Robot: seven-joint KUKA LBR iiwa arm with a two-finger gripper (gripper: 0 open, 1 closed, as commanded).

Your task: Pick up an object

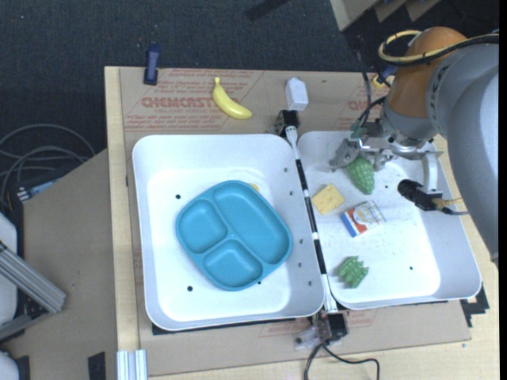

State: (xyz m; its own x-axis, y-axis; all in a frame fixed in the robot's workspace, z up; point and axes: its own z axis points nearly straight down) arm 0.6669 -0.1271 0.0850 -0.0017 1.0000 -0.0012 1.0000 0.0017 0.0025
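My gripper (361, 156) hangs over the far left part of the right bin (451, 275), open, with its grey fingers (341, 157) spread apart. A knobbly green toy (364, 175) lies on the bin floor directly under and just in front of the fingertips, and I cannot tell whether they touch it. Other loose things in this bin are a yellow wedge (327, 199), a small red, white and blue box (362, 217) and a second small green piece (352, 271) near the front.
The left bin (150, 165) holds a blue divided plate (232, 233). A yellow banana (229, 101) and a white block (297, 93) lie on the bench behind the bins. The arm's grey body and orange band (420, 77) cover the right bin's far right corner.
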